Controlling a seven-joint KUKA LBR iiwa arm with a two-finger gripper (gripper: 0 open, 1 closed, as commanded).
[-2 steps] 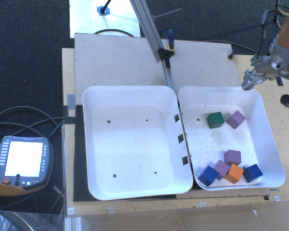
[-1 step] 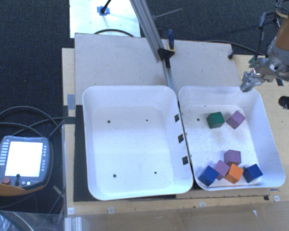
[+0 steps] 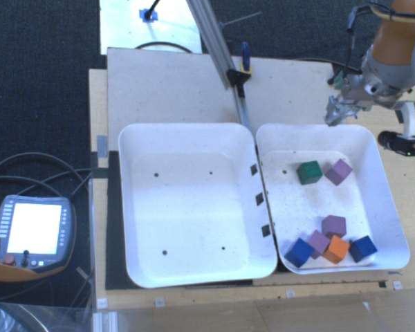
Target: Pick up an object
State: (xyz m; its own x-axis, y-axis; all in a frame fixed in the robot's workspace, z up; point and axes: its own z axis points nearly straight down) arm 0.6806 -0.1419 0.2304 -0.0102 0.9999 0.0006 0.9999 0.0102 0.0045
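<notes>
The right bin [image 3: 384, 178] holds several small blocks. A green cube [image 3: 308, 172] and a purple cube [image 3: 339, 171] lie near its far side. Toward the front sit a purple block [image 3: 333, 225], another purple one [image 3: 318, 242], an orange cube [image 3: 336, 248] and two blue cubes [image 3: 299, 252] [image 3: 362, 247]. My gripper [image 3: 336, 112] hangs above the far rim of the right bin, well away from the blocks, with nothing seen between its fingers.
The left bin [image 3: 135, 185] stands beside the right one. A slanted metal pole [image 3: 214, 37] with a clamp crosses the back of the bench. A teach pendant [image 3: 31, 237] lies on the floor at left.
</notes>
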